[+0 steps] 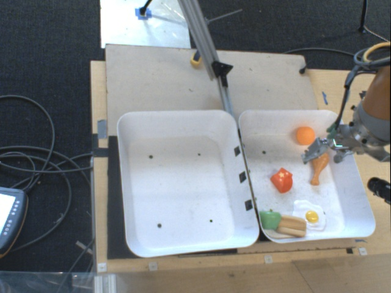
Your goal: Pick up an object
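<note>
Camera view: the right bin point(351, 215) holds an orange ball point(305, 135), a drumstick point(318, 166), a red pepper point(281, 180), a fried egg point(311, 215), a green piece point(269, 218) and a bun point(291, 226). Left bin point(131, 182) sits beside it on the table point(256, 81). Whether the claw point(322, 150), over the drumstick's upper end, is spread or pinching cannot be told.

Two bins sit side by side; the right bin point(348, 182) holds a ball point(305, 135) at the back, a drumstick point(319, 166) beside it, a pepper point(281, 180) mid-bin, and a fried egg point(310, 215), bread roll point(291, 226) and leafy vegetable point(269, 218) in front.
</note>
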`<state>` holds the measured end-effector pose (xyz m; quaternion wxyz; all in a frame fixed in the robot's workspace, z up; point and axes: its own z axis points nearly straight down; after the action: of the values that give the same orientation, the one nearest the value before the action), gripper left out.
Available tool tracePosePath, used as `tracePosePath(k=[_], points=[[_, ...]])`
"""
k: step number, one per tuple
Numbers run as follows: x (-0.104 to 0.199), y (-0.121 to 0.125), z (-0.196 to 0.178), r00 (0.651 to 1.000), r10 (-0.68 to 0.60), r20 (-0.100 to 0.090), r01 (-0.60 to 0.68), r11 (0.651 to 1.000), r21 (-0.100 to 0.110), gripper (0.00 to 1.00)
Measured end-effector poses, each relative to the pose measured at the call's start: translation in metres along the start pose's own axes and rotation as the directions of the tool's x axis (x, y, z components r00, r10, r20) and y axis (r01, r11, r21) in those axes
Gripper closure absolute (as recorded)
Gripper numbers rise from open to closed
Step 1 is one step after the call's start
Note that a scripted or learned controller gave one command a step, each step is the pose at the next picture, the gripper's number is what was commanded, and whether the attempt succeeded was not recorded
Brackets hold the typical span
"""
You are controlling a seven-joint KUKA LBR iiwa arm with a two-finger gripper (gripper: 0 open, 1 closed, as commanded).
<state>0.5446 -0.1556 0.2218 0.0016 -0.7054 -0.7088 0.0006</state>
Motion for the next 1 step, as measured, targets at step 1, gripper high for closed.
tracePosePath(k=[1], points=[[-0.0001,0.0009,-0.0022,1.000,0.001,0.001,-0.001,1.000,-0.005,0.00]])
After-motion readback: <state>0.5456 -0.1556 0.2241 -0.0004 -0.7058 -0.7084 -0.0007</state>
